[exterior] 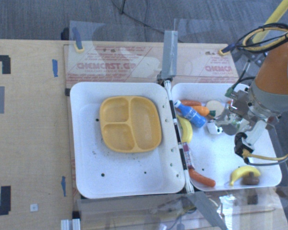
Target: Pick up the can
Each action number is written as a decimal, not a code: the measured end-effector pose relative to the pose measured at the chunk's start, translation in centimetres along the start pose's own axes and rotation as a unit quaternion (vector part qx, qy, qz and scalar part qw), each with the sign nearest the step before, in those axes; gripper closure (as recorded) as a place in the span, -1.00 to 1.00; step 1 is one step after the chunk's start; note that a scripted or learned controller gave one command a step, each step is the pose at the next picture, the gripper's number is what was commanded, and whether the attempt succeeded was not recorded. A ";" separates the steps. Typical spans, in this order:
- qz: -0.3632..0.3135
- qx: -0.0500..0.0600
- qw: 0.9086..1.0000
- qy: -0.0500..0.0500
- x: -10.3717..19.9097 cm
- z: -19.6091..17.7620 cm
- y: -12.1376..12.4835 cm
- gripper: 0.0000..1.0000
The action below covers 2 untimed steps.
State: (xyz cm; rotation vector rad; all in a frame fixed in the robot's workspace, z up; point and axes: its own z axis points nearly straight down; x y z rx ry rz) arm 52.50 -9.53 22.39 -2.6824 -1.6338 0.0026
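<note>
The grey arm with its orange band [274, 73] reaches into the right-hand shallow white bin [273, 176], its two-finger gripper [226, 122] hanging low just right of a blue plastic bottle [189, 115] that lies near the bin's left wall. Whether the gripper is wide or narrow cannot be told, and nothing can be seen in its grasp.

A pale round-topped object [214, 107] sits just right of the bottle, close above the gripper. It may be the can, though that cannot be told for certain. An orange carrot [202, 111] touches the bottle's right side, and a yellow banana [186, 130] lies just below the bottle. A reddish sausage [201, 178] lies well below the bottle at the bin's near edge. A second yellow banana [242, 172] rests far below and right of the bottle. Left of the bottle, the neighbouring white bin [86, 176] holds a yellow three-compartment plastic plate [130, 123].
</note>
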 end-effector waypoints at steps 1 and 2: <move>0.057 0.000 0.998 0.000 3.6 2.4 1.0 1.00; 0.055 0.001 0.998 -0.001 3.8 1.4 0.9 1.00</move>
